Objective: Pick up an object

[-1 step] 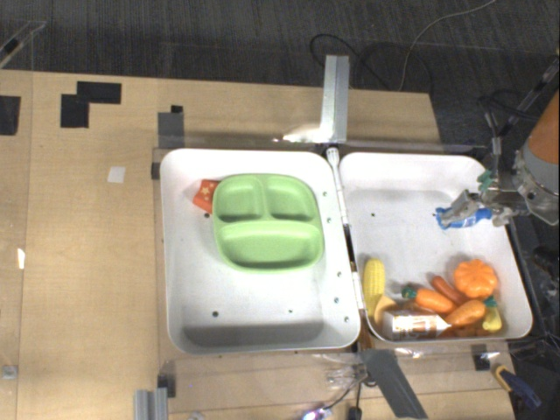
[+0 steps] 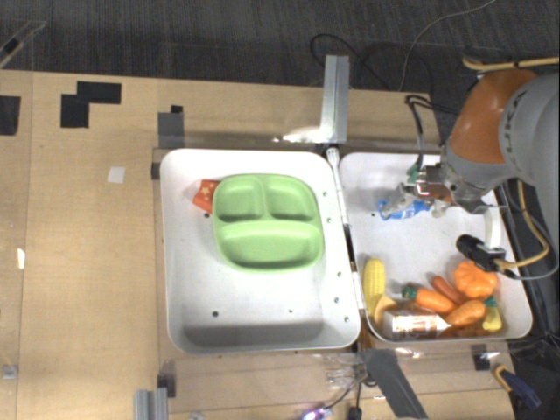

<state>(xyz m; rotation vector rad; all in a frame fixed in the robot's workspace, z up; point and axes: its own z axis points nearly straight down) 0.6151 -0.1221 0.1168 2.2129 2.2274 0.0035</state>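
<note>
Pincer [image 2: 411, 196], its state unclear to us, hovers over the right bin [image 2: 376, 171]; the food pile [image 2: 451, 303] perhaps lies nearest, toward the camera.

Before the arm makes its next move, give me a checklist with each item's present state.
1. End effector over the right bin: ok, it hangs above the bin's upper half.
2. Something held: cannot tell; a blue thing shows just beside it.
3. Targets available: ok; corn, carrots, an orange pepper and a bottle lie along the bin's lower edge.
4. Targets apart: not ok; carrots, pepper and bottle crowd together in the corner.
5. Left bin: ok; a green tray sits in it, a red thing at its edge.
</note>
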